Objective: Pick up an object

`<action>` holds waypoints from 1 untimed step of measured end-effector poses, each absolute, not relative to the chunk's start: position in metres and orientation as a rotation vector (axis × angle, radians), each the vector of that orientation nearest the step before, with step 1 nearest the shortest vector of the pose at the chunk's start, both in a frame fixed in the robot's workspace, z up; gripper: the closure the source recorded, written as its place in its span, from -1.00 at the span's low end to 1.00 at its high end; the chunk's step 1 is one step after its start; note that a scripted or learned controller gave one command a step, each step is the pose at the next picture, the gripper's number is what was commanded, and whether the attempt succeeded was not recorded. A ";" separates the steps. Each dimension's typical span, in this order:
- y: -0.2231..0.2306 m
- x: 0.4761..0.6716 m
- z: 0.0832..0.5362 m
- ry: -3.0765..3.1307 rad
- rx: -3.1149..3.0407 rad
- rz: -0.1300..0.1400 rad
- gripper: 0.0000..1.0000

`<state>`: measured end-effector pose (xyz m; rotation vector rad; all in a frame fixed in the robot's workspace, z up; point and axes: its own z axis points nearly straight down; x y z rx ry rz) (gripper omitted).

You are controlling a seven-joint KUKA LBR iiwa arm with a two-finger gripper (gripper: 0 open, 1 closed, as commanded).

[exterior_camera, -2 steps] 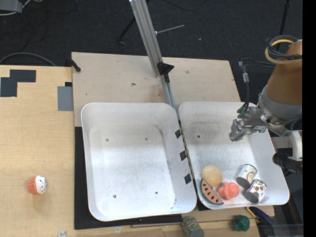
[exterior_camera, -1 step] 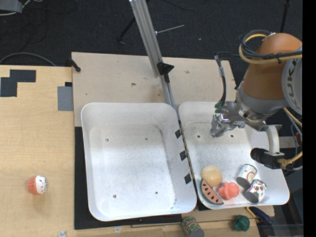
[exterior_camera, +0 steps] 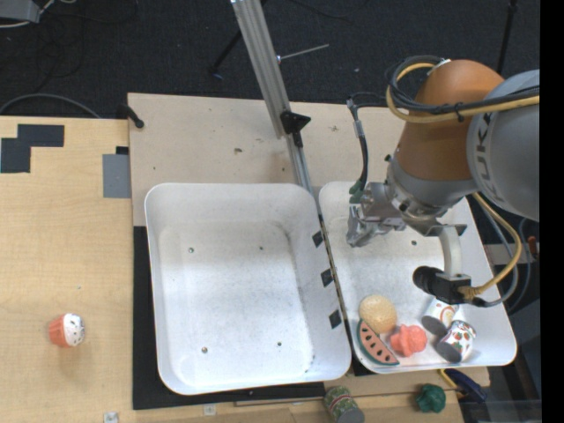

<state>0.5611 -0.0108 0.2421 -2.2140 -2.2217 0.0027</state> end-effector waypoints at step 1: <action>0.040 0.573 0.228 -2.223 -2.214 0.003 1.00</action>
